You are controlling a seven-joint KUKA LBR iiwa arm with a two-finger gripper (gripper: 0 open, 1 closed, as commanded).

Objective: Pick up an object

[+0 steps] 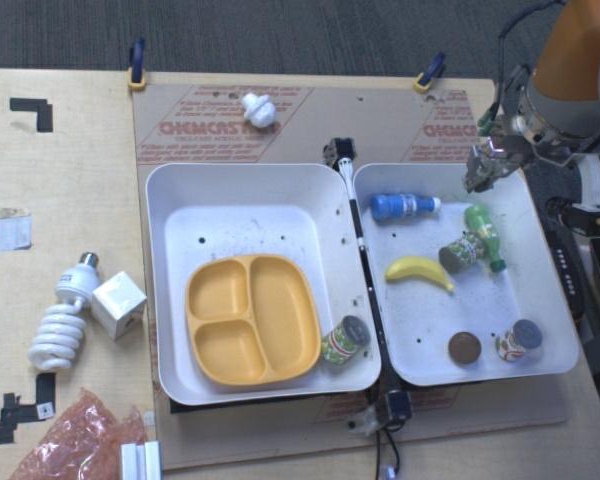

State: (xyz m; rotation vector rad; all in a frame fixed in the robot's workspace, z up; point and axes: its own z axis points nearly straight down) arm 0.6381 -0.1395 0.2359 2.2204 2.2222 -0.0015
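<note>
Above the right bin, the claw is poised, nothing gripped.
Descent onto the green bottle is needed; claw spread cannot be told.

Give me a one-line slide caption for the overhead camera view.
Gripper hovers over the right bin near a blue bottle, green bottle and banana; a yellow divided tray fills the left bin.

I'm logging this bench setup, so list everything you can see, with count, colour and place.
bins: two, white, side by side
plate: one, yellow, left bin
can: one, green, left bin
blue bottle: one, right bin
green bottle: one, right bin
banana: one, yellow, right bin
disc: one, brown, right bin
small cans: two, right bin
bulb: one, white, left of bins
cube: one, white, beside bulb
gripper: one, above right bin's far edge
</note>
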